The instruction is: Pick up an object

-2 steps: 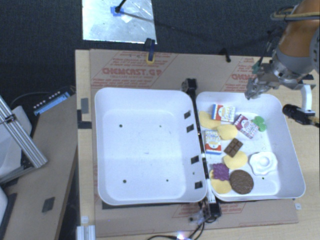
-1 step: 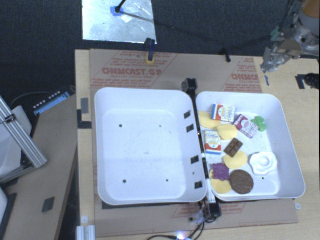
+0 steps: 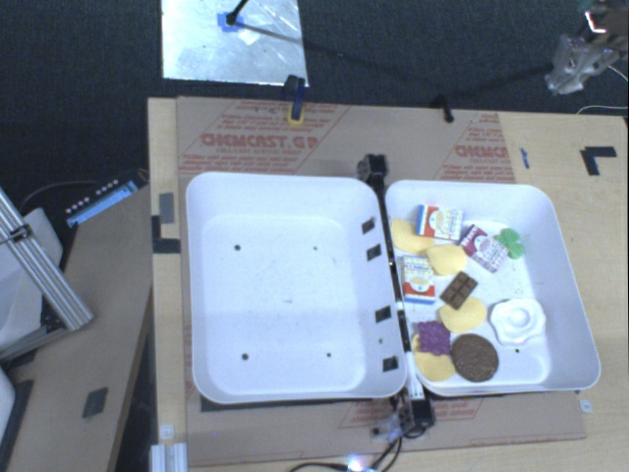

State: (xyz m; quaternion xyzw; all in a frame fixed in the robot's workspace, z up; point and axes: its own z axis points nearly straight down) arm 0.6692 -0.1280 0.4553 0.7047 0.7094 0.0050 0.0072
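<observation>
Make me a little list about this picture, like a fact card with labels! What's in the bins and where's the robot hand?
bins: two white bins side by side, left bin, right bin
toys: all in the right bin, mostly on its left side
white toy: fried egg
brown toys: round cookie, chocolate bar
purple toy: purple piece by the divider
green toy: green piece
end effector: top right, beyond the bins, over the dark floor
</observation>
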